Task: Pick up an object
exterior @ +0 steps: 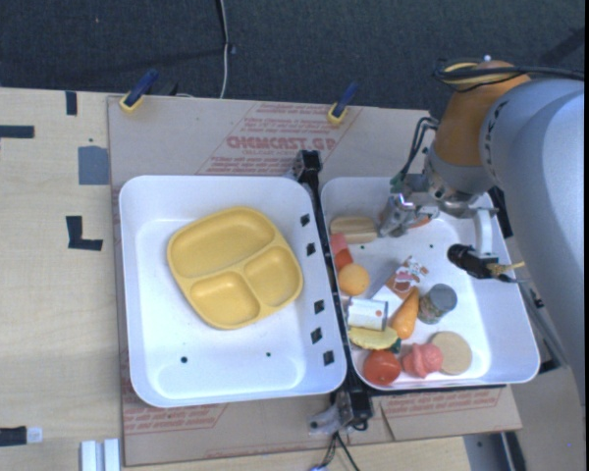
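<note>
- Camera view: you see the gripper (401, 214) at the upper part of the right bin (501, 307), just right of centre frame, above a tan bread-like piece (353, 229).
- You cannot tell how its jaws stand.
- Toy foods crowd that bin: an orange (353, 281), a carrot (406, 312), a tomato (381, 366).
- A yellow divided tray (235, 266) lies in the left bin (147, 361).

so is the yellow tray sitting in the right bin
No, the yellow divided tray lies in the left bin, while the right bin holds the small food items.
</note>
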`<action>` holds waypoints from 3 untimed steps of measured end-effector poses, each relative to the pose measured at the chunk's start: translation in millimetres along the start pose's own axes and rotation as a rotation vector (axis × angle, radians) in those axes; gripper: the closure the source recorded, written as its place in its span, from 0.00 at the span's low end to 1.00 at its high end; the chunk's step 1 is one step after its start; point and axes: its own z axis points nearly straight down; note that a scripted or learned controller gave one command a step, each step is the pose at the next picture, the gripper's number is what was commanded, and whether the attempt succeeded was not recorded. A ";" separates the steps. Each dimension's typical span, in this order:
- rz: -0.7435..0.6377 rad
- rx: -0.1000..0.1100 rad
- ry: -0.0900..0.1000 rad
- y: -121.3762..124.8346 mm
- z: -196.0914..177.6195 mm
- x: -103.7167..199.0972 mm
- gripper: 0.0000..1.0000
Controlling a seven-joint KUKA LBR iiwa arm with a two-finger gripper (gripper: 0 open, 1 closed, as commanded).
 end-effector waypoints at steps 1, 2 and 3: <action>0.006 -0.019 -0.005 8.2 -58.3 -57.2 0.00; 0.008 -0.018 -0.003 -85.2 5.3 -24.6 0.00; 0.003 -0.015 -0.001 -82.4 -7.6 -24.6 1.00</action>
